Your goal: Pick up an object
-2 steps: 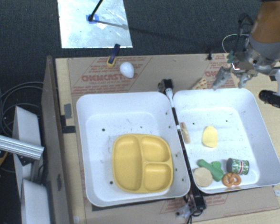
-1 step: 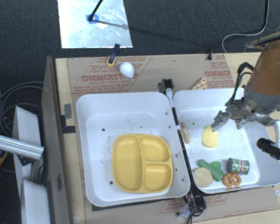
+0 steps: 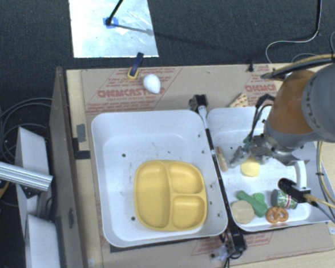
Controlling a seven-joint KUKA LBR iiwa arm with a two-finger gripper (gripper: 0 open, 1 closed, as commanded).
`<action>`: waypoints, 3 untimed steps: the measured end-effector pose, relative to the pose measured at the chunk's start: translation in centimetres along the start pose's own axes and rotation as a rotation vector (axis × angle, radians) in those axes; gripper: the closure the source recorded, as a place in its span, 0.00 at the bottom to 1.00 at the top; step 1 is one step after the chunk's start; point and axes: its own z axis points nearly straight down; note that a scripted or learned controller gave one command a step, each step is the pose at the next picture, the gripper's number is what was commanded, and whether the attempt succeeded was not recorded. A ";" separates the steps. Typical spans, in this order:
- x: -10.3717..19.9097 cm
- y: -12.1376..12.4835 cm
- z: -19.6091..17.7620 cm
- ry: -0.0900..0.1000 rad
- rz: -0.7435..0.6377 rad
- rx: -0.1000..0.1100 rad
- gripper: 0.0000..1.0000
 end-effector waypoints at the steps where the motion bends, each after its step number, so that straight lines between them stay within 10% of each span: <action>1: -0.2 0.1 -1.6 -0.001 0.001 -0.005 1.00; 2: -0.2 0.1 -1.6 -0.001 0.001 -0.004 0.00; 3: -0.5 -1.2 -0.4 0.000 0.004 0.002 0.00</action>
